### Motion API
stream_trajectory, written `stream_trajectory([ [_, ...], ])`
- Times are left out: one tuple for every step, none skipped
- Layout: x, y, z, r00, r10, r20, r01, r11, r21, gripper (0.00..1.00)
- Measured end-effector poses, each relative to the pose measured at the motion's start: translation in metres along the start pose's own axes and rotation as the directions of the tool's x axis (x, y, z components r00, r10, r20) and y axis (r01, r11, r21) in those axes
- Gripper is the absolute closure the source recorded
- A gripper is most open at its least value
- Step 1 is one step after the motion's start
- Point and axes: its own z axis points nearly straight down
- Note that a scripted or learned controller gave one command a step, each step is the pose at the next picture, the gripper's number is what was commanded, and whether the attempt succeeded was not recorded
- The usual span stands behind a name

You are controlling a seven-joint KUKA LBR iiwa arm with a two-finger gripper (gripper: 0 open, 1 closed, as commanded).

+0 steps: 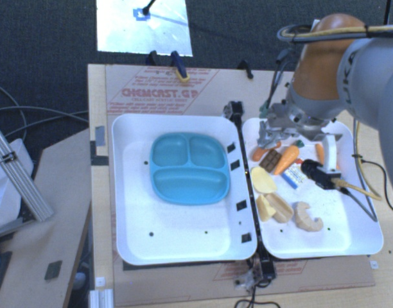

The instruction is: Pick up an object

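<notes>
**Food pieces lying under my gripper (273, 136)**

I am reaching in from the right and hanging my gripper over the far-left part of the right bin (357, 239). Whether it is open or closed, I cannot tell from this angle.

Just below it, an orange carrot (287, 159) is lying at a slant, touching a brown block (270, 162), and a small orange piece (257, 154) is sitting just beside that block. A blue-and-white packet (293, 177) is lying near the carrot's tip. Toward the bin's right, a white tube (329, 151) is lying alongside a second orange piece (320, 153). Nearer the front, a pale yellow slice (263, 181), 2 beige wedges (275, 207) and a tan curled piece (307, 217) are sitting close together.

In the left bin (135, 236), 1 blue divided plate (189, 169) is lying flat.
</notes>
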Motion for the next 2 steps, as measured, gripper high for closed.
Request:
stream_trajectory([
  [0.051, 0.018, -0.003, 1.000, 0.001, -0.001, -0.001, 1.000, 0.000, 1.00],
  [0.075, 0.009, -0.004, 1.000, 0.003, 0.001, -0.003, 1.000, 0.003, 1.00],
])
